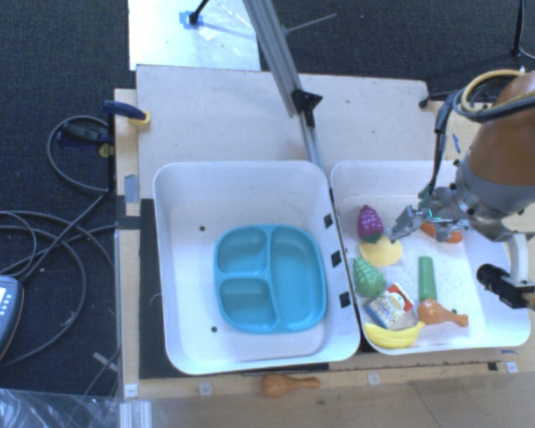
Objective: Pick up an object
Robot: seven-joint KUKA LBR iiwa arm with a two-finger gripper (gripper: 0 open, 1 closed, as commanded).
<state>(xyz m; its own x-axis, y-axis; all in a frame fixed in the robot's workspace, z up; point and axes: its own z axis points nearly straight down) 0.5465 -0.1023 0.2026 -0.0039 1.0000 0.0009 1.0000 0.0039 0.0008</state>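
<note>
Camera view: 2 shallow white bins side by side on the bench. Left white bin (174, 239) holds a light-blue plastic divided tray (270, 277) with 3 compartments. Right white bin (508, 324) holds toy food: purple grape bunch (369, 223), pale yellow lemon-shaped piece (382, 253), green bumpy fruit (367, 277), green stick-shaped piece (425, 278), small printed packet (389, 308), yellow banana (393, 335), brown drumstick (440, 312). An orange piece (447, 233) lies partly under the metal fingers.

Grey-and-orange arm (508, 145) reaches in from the right. Two-finger gripper (410, 223) sits low over the right bin, just right of the grapes; fingers spread, nothing between them. A tan drumstick-shaped toy (288, 383) lies on the bench in front of the bins.
</note>
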